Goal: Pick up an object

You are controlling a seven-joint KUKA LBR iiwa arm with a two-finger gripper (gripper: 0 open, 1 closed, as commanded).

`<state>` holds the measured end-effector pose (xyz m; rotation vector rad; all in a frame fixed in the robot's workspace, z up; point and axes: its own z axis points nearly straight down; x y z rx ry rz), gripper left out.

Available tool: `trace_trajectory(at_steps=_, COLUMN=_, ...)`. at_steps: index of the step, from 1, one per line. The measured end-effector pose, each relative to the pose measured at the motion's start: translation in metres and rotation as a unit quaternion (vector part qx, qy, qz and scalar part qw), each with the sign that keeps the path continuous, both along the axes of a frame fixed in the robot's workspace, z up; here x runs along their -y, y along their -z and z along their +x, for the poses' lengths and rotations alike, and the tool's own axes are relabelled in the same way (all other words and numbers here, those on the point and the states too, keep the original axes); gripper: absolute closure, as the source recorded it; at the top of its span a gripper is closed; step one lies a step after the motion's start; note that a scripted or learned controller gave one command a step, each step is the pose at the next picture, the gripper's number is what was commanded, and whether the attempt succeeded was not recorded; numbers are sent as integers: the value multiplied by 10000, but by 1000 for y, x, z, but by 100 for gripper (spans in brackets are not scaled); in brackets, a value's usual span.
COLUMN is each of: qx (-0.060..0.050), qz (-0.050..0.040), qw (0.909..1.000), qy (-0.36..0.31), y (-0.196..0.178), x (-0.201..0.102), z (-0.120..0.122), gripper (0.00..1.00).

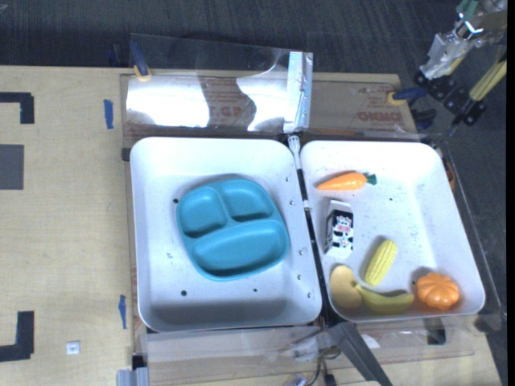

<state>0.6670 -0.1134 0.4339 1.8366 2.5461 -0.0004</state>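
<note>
gripper parked upper right of frame, off the bins, w/ nothing in it; can't tell its opening. pickables lie in right bin: carrot, corn, banana. blue tray in left bin.

Tool partly cut off at top-right edge, fingers unclear.

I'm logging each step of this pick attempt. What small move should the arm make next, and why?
Probably bring the gripper down and left over the right bin. It sits past the bin's far right corner, above the floor, with nothing under it, while the carrot, corn, banana and small pumpkin all lie inside that bin.
</note>
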Motion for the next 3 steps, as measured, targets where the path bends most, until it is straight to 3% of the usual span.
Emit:
trace_trajectory(at_steps=1, qx=-18, qz=10, qw=10000, qy=-54, y=0, x=-35, z=-1, gripper=100)
trace_trajectory(at_steps=2, qx=-36, qz=9, qw=10000, qy=55, y=41, x=-57, z=-17, gripper=100)
trace_trajectory(at_steps=3, qx=6, qz=7, qw=10000, qy=86, y=-2, x=-82, z=-5, gripper=100)
